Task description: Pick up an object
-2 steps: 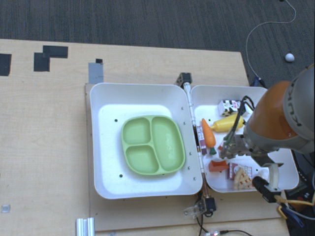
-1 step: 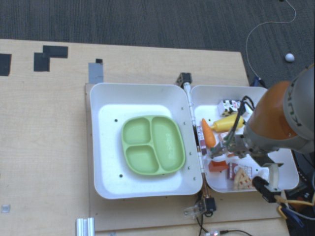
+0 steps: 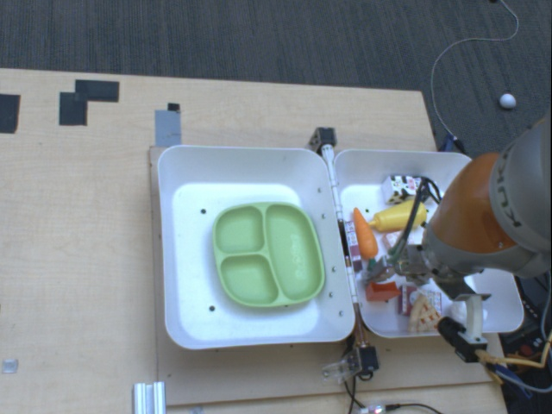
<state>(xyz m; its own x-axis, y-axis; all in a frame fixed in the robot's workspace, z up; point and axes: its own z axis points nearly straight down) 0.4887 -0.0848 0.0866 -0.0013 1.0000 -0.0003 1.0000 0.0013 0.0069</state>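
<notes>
down at the near edge of the right bin the grey arm with its orange band hangs over the toys, gripper low among them, and whether it's spread or pinched, can't tell from up here. toy carrot lies beside the dividing wall, yellow banana-like piece just behind it, a red piece nearer. left bin holds a green three-compartment plate.
</notes>
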